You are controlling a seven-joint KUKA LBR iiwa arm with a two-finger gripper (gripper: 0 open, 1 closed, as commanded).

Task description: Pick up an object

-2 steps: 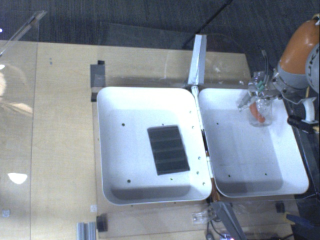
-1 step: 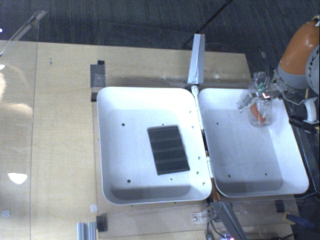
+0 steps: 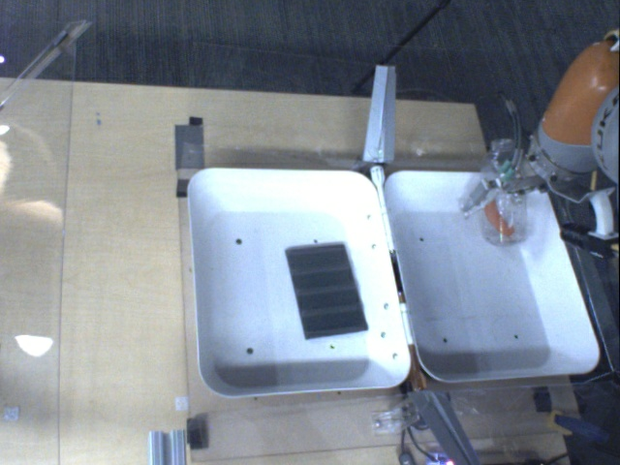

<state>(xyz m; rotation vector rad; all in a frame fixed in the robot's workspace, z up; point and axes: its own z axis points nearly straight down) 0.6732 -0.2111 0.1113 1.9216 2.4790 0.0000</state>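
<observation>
You have two shallow white bins side by side. The left bin (image 3: 223,260) holds a flat, dark, ribbed rectangular pad (image 3: 326,290), lying slightly askew near its middle. In the right bin (image 3: 542,327), at the far right corner, the gripper (image 3: 501,194) hangs over a small orange object (image 3: 500,219). The translucent fingers blur against the white there, so you cannot tell whether they are spread or closed, or whether they touch the object. The bins rest on a pale wooden bench (image 3: 107,260) with a smooth matt top. Beyond it lies dark, finely textured flooring (image 3: 242,17).
</observation>
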